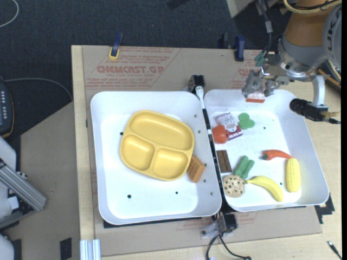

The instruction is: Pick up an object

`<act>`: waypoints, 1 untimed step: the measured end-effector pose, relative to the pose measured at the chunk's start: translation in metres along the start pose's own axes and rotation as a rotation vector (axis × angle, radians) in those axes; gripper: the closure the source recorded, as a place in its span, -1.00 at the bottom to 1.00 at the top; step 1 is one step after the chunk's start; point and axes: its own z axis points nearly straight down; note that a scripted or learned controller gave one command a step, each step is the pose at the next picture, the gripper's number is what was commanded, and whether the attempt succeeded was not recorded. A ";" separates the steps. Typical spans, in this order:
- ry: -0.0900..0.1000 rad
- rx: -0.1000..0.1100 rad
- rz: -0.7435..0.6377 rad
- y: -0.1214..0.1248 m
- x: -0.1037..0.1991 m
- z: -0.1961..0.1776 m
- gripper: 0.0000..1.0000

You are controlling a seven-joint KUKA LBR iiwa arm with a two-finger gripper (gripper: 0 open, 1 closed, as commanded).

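My gripper (257,91) hangs over the far rim of the right bin (309,145). A small red and white object (255,97) sits between its fingertips, raised over the rim. Further forward in that bin lie a white and pink packet (227,120), a red toy tomato (219,135), a green leafy piece (246,121), a red chili (276,155), a corn cob (293,174), a banana (265,186), a cookie (233,185), a green pickle (244,167) and a brown bar (222,160).
The left bin (108,172) holds a yellow divided plate (157,145) with a brown block (196,170) against its right corner. A black divider strip (206,123) runs between the bins. Clamps (114,50) stand at the bench's far edge.
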 end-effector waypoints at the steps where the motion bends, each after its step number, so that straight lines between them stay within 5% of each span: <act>1: -0.001 -0.001 0.001 0.016 0.052 -0.001 1.00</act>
